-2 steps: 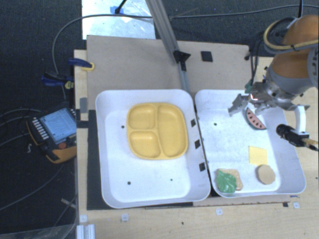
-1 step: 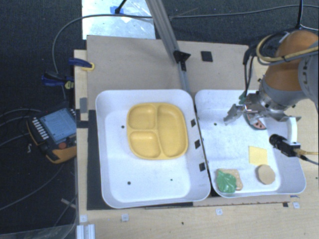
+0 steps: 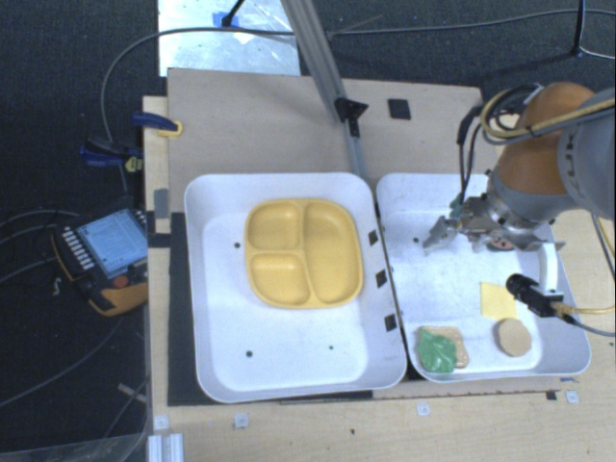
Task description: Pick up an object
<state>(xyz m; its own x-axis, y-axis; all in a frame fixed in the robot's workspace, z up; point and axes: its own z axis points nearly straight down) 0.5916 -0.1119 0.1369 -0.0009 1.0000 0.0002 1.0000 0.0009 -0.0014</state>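
Gripper (image 3: 438, 233) sits low over the right bin (image 3: 404, 200), far-left part; fingers blurry, can't tell spread or closed, nothing visibly between them. Pickable items lie near edge: yellow slice (image 3: 498, 300), tan round piece (image 3: 513, 337), green-topped toast (image 3: 441, 349). Yellow divided plate (image 3: 304, 252) in left bin (image 3: 217, 354). Arm's wrist hides the bin's far-right part.

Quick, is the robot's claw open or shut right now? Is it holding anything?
Claw: cannot be told; it hangs over the right bin, with nothing seen between it.
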